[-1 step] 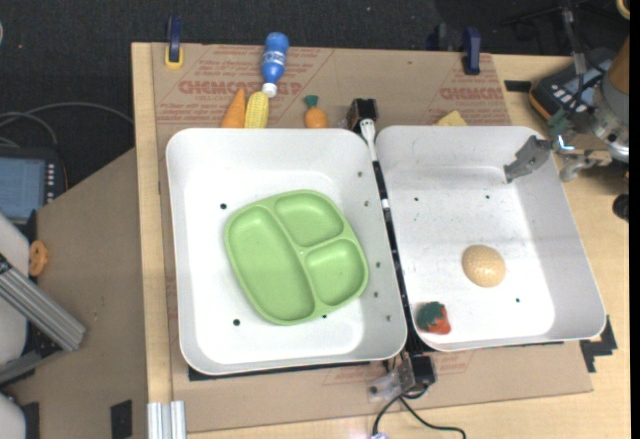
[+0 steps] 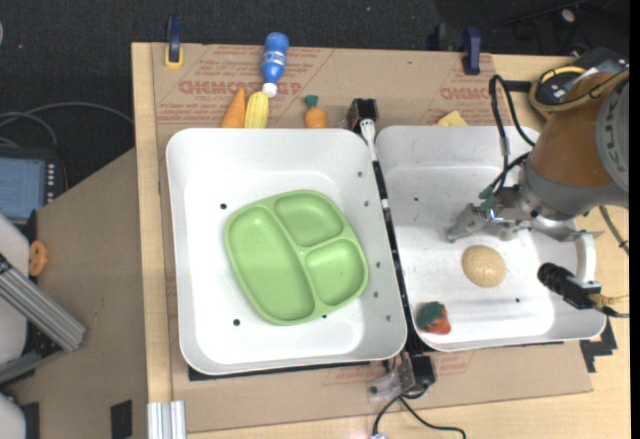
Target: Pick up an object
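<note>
gripper point(image 2: 484, 220) low in right bin point(image 2: 420, 167), just above-left of tan ball point(image 2: 485, 265) | finger gap: cannot tell, nothing visibly held | risk: round ball rolls off an off-centre close

Grey arm point(image 2: 600, 142) with orange band, black cables, small metal claw point(image 2: 478, 220)

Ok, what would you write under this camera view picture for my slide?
Robot gripper hovers in the right bin above a tan egg-shaped object; a green divided plate lies in the left bin.
</note>
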Controlling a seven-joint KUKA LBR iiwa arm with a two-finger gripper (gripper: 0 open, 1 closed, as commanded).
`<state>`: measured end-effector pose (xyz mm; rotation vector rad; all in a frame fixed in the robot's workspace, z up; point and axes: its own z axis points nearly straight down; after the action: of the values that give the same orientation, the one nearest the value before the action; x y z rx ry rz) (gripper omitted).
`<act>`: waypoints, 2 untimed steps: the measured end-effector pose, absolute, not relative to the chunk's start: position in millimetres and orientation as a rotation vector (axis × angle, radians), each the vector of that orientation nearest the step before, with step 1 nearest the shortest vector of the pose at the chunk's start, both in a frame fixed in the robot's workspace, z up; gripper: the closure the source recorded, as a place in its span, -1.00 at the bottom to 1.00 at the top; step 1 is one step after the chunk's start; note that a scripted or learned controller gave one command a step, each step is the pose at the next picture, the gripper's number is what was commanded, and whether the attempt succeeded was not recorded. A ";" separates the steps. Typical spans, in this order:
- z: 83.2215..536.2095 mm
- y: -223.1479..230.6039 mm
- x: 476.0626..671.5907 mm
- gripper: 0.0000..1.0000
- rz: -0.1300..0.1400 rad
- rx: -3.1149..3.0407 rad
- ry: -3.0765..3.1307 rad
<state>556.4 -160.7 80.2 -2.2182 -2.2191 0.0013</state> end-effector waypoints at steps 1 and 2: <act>85.0 -91.3 613.9 -1.00 -0.008 -2.214 -2.233; 85.4 -142.5 652.6 -1.00 -0.002 -2.228 -2.225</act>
<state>652.6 -142.5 85.4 -2.2281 -2.2245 -0.0024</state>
